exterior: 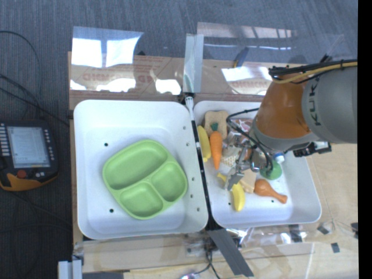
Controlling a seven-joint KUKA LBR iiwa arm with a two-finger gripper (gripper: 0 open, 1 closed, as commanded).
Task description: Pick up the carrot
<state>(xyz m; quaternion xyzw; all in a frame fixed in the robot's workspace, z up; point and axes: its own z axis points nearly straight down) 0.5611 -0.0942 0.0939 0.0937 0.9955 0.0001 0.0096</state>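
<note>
The carrot (pixel 215 147) is orange and lies lengthwise in the left part of the right bin (pixel 302 211), next to a yellow banana-like piece (pixel 203 143) along the bin's left wall. My gripper (pixel 235 177) hangs below the orange wrist band, over the middle of the right bin. It sits just right of and below the carrot's narrow end. Nothing is visibly held in it.
The right bin also holds a tan cracker-like piece (pixel 214 120), a small yellow item (pixel 238 199), an orange pear-shaped toy (pixel 269 189) and a green item (pixel 272 170). The left bin (pixel 93 214) holds a green divided plate (pixel 145 179). A pendant (pixel 26 154) lies far left.
</note>
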